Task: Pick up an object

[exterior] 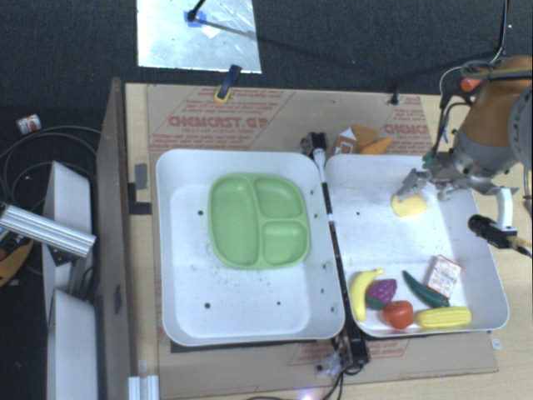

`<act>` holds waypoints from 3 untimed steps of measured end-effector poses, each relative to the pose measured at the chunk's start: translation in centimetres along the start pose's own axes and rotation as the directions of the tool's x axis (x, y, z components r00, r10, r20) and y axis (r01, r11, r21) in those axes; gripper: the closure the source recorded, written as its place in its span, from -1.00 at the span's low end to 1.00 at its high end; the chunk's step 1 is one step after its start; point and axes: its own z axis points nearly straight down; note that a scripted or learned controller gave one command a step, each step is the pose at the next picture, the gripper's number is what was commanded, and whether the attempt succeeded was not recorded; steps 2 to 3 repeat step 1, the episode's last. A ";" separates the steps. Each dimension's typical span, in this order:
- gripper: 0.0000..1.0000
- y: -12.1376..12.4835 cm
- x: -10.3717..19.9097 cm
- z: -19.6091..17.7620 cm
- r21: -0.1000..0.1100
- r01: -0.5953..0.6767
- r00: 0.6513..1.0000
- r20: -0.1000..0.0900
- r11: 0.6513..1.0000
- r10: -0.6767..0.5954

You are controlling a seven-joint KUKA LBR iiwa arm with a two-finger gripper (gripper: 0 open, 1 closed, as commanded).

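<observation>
At the right of the frame we see the pincer [414,192] low in the right bin [483,265], touching a pale yellow object [410,207]; we cannot tell its state.

- The worktop [250,111] is covered by brown cardboard with red lettering.
- Two white bins sit side by side on it: the left bin [179,248] and the right bin [366,182].
- A blue-and-yellow item [226,85] lies at the worktop's far edge.

The grey arm [491,132] reaches in from the right, its gripper [414,188] angled down-left.
</observation>
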 end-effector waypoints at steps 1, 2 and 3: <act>-1.00 2.9 -1.5 -2.6 -0.005 0.004 1.000 0.001 1.000 -0.004; -1.00 2.9 -1.5 -2.6 -0.005 0.004 1.000 0.001 1.000 -0.004; -1.00 2.9 -1.5 -2.6 -0.005 0.004 1.000 0.001 1.000 -0.004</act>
